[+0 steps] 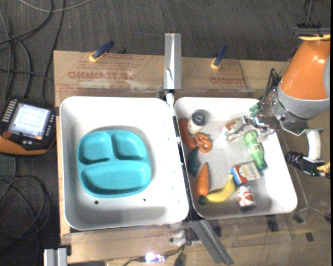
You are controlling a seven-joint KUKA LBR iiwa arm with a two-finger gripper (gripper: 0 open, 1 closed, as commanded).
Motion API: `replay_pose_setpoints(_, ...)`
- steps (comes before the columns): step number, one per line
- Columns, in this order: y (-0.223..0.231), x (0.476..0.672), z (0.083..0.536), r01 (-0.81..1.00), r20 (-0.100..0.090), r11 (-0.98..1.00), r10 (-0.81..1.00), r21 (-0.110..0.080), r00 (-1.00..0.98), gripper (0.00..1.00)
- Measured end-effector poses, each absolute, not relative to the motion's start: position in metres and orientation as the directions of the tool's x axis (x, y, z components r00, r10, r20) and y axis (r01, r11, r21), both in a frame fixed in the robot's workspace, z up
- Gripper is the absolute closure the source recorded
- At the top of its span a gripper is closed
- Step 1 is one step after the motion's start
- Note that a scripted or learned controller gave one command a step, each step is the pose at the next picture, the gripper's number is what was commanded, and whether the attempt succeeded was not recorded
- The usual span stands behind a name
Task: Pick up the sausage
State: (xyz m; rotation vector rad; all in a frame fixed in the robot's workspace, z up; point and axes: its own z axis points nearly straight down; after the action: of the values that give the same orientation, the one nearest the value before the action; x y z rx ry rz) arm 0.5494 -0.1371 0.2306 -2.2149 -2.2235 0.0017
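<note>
Sausage point(184, 132) lies along the right bin's point(277, 206) left wall, beside a pretzel point(203, 142). Well apart, the gripper point(245, 127) hovers near a green bottle point(255, 149). Whether it grips anything cannot be told.

The tabletop point(116, 73), brown board with red print, bears two white bins touching side by side: the left bin point(72, 204) and the right bin point(283, 201). Two clamps point(101, 50) point(218, 56) grip its far edge.

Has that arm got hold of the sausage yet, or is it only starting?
Nothing looks done: the sausage lies against the right bin's left wall. In hand: the gripper hovers across the bin, beside the green bottle. Left: reaching, gripping, lifting.
</note>
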Motion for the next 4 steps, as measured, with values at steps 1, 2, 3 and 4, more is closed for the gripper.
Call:
replay_pose_setpoints(1, -0.115, 0.535, 0.126, 0.998, 0.001, -0.060, 0.998, -0.005, 0.060, 0.00)
replay_pose_setpoints(2, -0.101, 0.578, 0.090, 0.993, -0.001, -0.120, 0.993, 0.005, 0.120, 0.00)
replay_pose_setpoints(3, -0.101, 0.578, 0.099, 0.993, 0.000, -0.121, 0.993, 0.006, 0.121, 1.00)
replay_pose_setpoints(4, -0.019, 0.611, 0.183, 0.821, 0.001, 0.571, 0.821, -0.001, -0.571, 1.00)
